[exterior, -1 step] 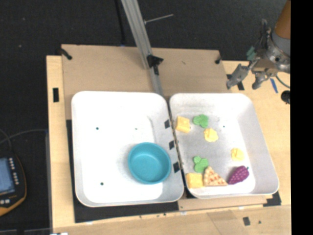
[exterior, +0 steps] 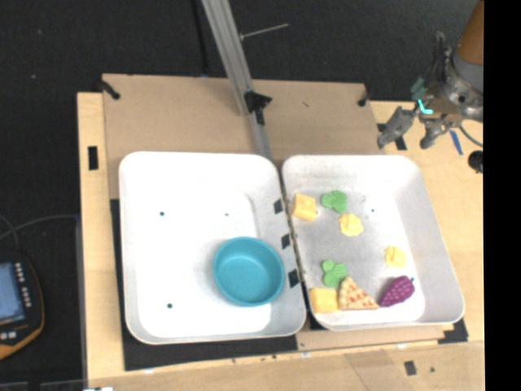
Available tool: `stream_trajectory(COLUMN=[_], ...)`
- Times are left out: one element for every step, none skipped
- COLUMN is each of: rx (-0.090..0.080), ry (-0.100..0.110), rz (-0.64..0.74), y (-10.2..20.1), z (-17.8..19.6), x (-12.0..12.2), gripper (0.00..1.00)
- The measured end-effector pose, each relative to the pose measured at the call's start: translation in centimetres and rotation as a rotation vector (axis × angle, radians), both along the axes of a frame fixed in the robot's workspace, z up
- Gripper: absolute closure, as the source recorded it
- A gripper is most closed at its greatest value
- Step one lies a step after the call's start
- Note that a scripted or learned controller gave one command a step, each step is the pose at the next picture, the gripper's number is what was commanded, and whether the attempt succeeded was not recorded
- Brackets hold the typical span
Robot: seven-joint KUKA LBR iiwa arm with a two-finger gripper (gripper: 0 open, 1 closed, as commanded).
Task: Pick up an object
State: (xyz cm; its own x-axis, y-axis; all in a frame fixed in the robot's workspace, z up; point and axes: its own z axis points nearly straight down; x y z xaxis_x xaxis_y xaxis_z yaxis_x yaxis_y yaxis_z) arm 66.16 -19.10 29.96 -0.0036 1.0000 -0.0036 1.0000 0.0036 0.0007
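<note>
Gripper (exterior: 413,135) above right bin (exterior: 431,218) far rim, apart; blue bowl (exterior: 248,270) in left bin (exterior: 163,186)

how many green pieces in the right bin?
2. One green piece sits near the far end of the right bin, beside a yellow block. The other green piece lies nearer the front, just behind the pizza slice. Nothing seems stacked enough to hide more.
</note>
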Motion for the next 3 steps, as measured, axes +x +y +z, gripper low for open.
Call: stream_trajectory(rx=[0.001, 0.002, 0.002], ry=[0.004, 0.005, 0.004], rz=[-0.004, -0.005, 0.0], y=[-0.8, -1.7, -1.3], z=[-5.2, -11.1, -16.9], x=[-0.8, -1.0, -0.3], gripper=[0.0, 0.0, 0.0])
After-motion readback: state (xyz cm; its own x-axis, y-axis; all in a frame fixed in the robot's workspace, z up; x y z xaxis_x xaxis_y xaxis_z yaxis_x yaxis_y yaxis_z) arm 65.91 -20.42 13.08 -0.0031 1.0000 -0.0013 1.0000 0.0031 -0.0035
